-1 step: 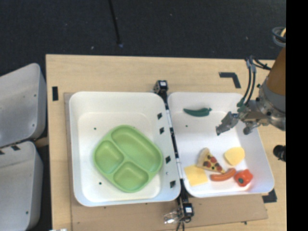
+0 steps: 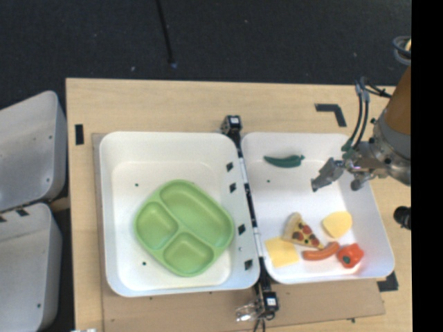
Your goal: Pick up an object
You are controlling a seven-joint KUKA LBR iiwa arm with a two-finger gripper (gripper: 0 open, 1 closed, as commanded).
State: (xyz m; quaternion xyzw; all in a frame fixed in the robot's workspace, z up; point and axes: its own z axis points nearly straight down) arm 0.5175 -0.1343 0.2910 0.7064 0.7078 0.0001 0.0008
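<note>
The right bin (image 2: 304, 146) holds several toy foods. A dark green chili (image 2: 284, 160) lies near its far wall. Toward the front are a pizza slice (image 2: 302, 232), a yellow wedge (image 2: 337, 223), a yellow block (image 2: 281, 252), a red sausage (image 2: 320, 253) and a red pepper (image 2: 350, 255). My gripper (image 2: 340, 180) hangs over the right side of this bin, right of the chili and above the yellow wedge in the view. It is open, with bare bin floor between its fingers (image 2: 322, 177).
The left bin (image 2: 118, 185) carries a green divided plate (image 2: 183, 227). A black-clipped divider (image 2: 243, 192) separates the two bins. The arm's cables (image 2: 361, 116) and orange-banded wrist stand at the right edge of the bench.
</note>
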